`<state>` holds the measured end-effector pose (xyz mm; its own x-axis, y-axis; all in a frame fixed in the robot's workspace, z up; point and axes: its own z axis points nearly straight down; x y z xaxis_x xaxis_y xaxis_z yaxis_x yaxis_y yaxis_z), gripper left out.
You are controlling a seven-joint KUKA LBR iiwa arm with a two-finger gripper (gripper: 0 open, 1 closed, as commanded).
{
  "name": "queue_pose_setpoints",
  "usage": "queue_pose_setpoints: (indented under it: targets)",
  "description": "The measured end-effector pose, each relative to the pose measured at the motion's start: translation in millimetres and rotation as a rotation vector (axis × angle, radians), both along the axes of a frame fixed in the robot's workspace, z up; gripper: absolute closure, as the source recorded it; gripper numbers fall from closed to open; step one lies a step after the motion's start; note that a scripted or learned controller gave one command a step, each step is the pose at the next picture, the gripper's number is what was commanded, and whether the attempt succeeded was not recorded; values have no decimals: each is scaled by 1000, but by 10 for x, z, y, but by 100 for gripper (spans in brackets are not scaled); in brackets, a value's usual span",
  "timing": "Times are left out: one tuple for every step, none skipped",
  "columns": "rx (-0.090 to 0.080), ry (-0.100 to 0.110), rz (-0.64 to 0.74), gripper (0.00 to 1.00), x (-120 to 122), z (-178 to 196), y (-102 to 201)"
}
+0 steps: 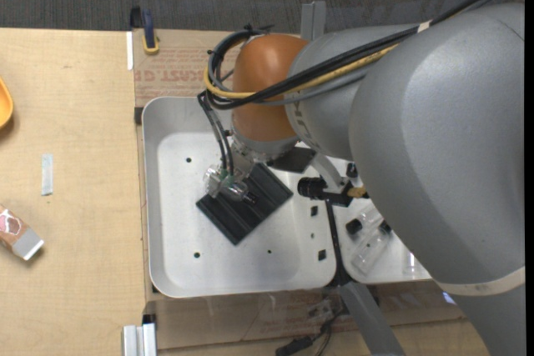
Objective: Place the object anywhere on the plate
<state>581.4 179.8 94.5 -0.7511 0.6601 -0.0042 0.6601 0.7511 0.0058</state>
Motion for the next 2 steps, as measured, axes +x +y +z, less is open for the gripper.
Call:
queue_pose_setpoints:
  targets:
    - [-4, 5, 292, 100, 59, 716, -10]
    - [-4, 6, 393, 100, 141, 299, 475]
